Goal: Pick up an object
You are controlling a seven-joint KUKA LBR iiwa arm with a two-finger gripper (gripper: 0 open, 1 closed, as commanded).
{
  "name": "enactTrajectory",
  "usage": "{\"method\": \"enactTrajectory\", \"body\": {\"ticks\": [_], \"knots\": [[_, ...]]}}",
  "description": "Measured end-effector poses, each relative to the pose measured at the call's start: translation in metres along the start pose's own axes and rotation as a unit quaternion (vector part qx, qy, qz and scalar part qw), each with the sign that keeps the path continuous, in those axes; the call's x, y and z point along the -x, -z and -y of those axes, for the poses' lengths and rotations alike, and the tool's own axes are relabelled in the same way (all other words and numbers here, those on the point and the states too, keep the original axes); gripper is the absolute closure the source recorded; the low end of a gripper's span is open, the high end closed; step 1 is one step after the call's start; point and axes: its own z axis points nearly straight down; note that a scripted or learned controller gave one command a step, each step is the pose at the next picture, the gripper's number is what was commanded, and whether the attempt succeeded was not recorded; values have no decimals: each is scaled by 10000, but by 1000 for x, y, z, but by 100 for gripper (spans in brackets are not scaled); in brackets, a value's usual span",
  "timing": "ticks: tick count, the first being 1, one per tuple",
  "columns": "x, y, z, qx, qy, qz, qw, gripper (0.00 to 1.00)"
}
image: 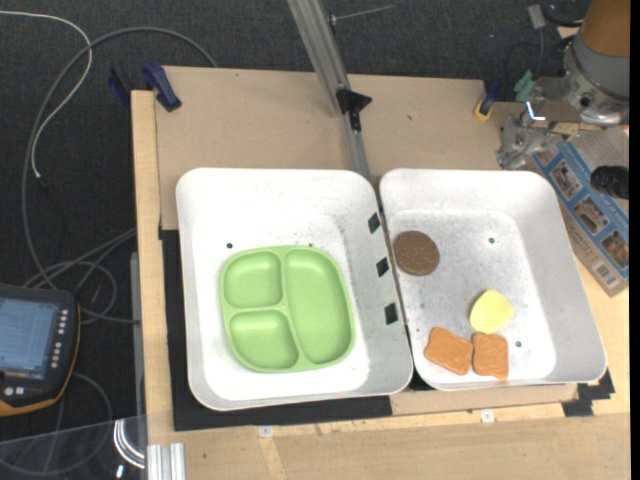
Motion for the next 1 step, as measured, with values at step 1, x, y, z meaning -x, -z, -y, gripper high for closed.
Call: {"method": "enactTrajectory", "body": {"ticks": [1], "knots": [[60, -87, -2, -85, -25, -11, 10000, 100]]}}
